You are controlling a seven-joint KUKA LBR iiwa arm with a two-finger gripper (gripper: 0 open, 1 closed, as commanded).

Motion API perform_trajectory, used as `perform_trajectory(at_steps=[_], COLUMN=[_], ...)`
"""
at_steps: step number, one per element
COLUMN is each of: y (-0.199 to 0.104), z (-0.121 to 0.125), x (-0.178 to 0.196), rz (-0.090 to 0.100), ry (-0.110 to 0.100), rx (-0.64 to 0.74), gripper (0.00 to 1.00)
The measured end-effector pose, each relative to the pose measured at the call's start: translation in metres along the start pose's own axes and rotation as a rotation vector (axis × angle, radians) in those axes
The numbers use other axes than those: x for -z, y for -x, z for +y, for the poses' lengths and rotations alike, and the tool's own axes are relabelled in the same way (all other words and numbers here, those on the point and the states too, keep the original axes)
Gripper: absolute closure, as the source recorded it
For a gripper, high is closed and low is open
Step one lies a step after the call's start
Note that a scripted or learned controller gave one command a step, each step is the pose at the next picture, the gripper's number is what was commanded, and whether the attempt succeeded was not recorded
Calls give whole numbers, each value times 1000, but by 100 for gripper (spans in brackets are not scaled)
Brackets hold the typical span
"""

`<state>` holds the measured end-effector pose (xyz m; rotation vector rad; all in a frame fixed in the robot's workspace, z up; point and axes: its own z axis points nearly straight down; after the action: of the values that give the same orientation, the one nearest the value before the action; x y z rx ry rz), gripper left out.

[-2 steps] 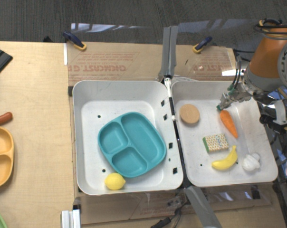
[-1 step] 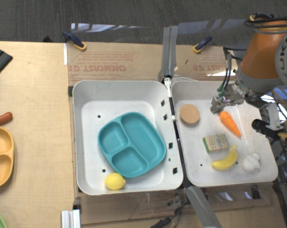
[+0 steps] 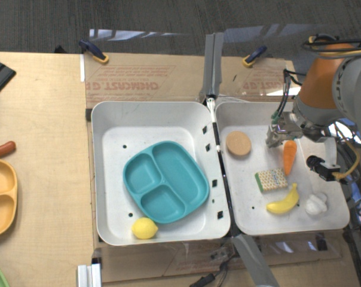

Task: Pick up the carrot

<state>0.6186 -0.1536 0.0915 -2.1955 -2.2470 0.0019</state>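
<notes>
The grey two-finger gripper (image 3: 283,137) sits at the top end of the small orange carrot (image 3: 288,156) in the right white bin (image 3: 246,220); approx. grasp step. Cannot tell its state; next it needs a firm close, then lift.

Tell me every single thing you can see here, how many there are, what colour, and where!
bins: two, white, side by side on the bench
plate: one, teal, three sections, in the left bin
lemon: one, yellow, left bin, near corner by the plate
cookie: one, tan, round, right bin
carrot: one, orange, right bin, just under the gripper
sponge: one, yellow and green, right bin, middle
banana: one, yellow, right bin, near the sponge
white lump: one, right bin, can't tell what it is
orange tray: one, far left on the bench
sausage: one, reddish, above the orange tray
clamps: two, blue and yellow, far edge
arm: one, grey and orange, from the right
gripper: one, above the carrot's top end
</notes>
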Motion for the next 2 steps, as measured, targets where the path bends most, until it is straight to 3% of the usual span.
perform_trajectory(at_steps=[1,2], y=[34,-13], z=[-55,-46], x=[93,43], rz=[-1,1], ry=[1,-3], rx=[-130,-118], gripper=[100,100])
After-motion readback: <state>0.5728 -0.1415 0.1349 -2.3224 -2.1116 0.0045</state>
